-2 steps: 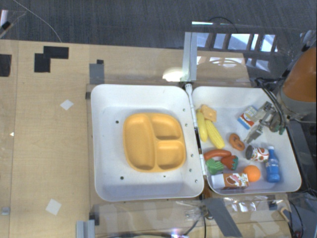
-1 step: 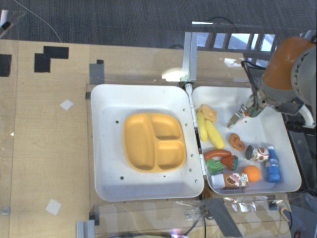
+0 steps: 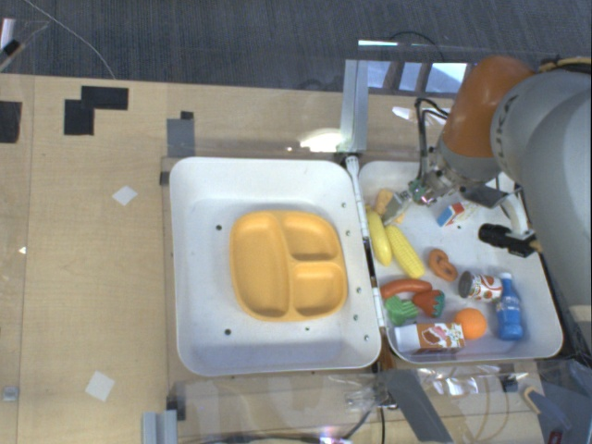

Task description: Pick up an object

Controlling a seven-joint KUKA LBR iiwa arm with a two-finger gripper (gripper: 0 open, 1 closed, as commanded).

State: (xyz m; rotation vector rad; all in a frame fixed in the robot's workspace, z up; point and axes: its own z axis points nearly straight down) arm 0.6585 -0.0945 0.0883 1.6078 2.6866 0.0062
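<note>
Now, near edge of right bin (image 3: 555, 340): carton (image 3: 435, 337), orange (image 3: 471, 324), blue bottle (image 3: 509, 308), all light, rigid toys. Mid: sausage (image 3: 404, 288), corn (image 3: 403, 252), banana (image 3: 378, 237); corn is smooth, so you grip across its narrow middle. Left bin (image 3: 199, 276) holds yellow tray (image 3: 285, 265). Far: gripper (image 3: 418, 192) low near upper left of right bin; you cannot tell jaw state.

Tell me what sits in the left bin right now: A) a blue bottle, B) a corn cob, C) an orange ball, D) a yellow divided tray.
D: the yellow divided tray lies alone in the left bin, while the blue bottle, orange ball and corn cob are all in the right bin.
</note>
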